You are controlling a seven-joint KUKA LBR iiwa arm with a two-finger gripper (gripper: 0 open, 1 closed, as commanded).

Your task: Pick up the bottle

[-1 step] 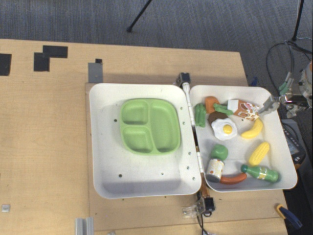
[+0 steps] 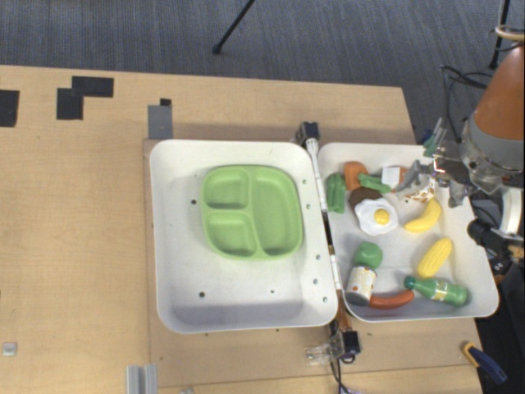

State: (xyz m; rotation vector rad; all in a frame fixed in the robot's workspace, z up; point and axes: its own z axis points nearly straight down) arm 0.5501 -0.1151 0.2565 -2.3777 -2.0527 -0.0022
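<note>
Down at the near rim of the right bin (image 2: pixel 484 306) you see the bottle (image 2: pixel 437 290), green plastic with a yellow label, lying on its side just beside a red sausage (image 2: pixel 390 300) and a small can (image 2: pixel 360 283). Ridged yellow corn (image 2: pixel 435 257) and a curved banana (image 2: pixel 425 217) lie farther back, with a glossy fried egg (image 2: pixel 376 217) between them and the divider. Your gripper (image 2: pixel 420 179) hovers over the bin's far side, well apart from the bottle, holding nothing you can make out; how wide it stands you cannot tell. A smooth green three-compartment tray (image 2: pixel 250 211) sits in the left bin (image 2: pixel 176 302).
</note>
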